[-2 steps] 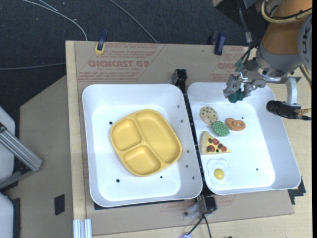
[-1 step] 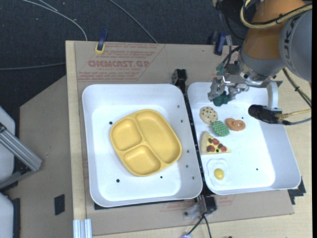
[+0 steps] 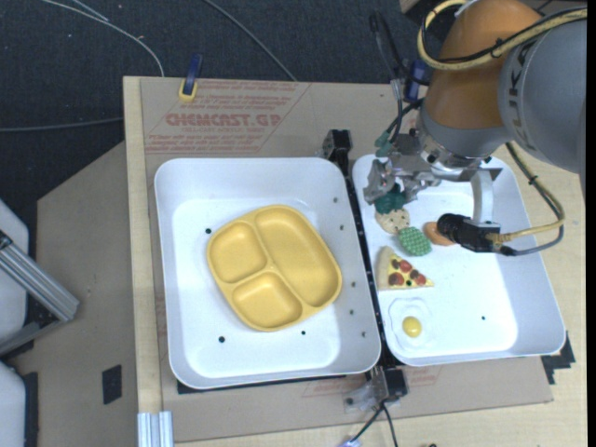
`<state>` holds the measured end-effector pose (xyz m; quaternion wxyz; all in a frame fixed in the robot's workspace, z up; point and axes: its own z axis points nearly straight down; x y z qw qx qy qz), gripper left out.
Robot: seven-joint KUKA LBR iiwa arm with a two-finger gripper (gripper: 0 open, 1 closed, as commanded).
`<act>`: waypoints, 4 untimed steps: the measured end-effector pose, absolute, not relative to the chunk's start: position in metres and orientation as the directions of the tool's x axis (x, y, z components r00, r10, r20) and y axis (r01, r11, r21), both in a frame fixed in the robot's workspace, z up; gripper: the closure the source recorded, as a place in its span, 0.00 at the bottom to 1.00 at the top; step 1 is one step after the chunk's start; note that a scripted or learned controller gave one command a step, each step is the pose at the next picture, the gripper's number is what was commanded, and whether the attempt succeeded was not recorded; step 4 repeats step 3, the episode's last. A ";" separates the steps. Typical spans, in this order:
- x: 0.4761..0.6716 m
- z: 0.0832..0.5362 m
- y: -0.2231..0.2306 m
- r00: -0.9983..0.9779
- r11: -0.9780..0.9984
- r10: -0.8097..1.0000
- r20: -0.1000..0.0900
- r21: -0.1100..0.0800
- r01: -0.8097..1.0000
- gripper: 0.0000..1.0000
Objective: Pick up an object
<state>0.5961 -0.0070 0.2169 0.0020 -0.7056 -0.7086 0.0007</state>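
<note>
- Camera view: the arm [image 3: 507,73] comes in from the right and bends down over the upper left corner of the right bin [image 3: 484,333]. The gripper [image 3: 389,192] is low there, among the toy food pieces.
- Whether the gripper is wide, narrow or holding anything I cannot tell; a small teal piece [image 3: 392,200] sits right at its tip, and the wrist hardware hides the contact.
- Candidate objects lie close together just below the tip: a pale speckled cookie [image 3: 394,220], a green textured piece [image 3: 414,241], a pizza slice [image 3: 403,274] and, further toward the near wall, a fried egg [image 3: 412,326]. An orange-brown piece [image 3: 438,234] lies beside a black part of the tool.
- The left bin [image 3: 177,277] holds a yellow divided plate [image 3: 273,266], well apart from the gripper, so it is not the likely target.
- To do this well, I judge the gripper should commit to one piece, the teal one being nearest, and close centred on it, so the cookie touching range below is not dragged along.
- Lift straight up and slowly, keeping clear of the divider wall between the bins just to the left.
- Risk: flat pieces like these slip out easily.
</note>
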 end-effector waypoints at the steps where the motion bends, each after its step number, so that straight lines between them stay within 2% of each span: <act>1: 0.580 0.213 0.036 -0.004 0.004 1.000 0.002 -0.004 1.000 1.00; 2: 0.563 0.230 0.087 -0.005 0.005 1.000 0.001 0.000 1.000 1.00; 3: 0.563 0.229 0.084 -0.001 0.001 1.000 0.000 -0.001 1.000 0.00; 4: 0.563 0.229 0.084 -0.001 0.001 1.000 0.000 -0.001 1.000 0.00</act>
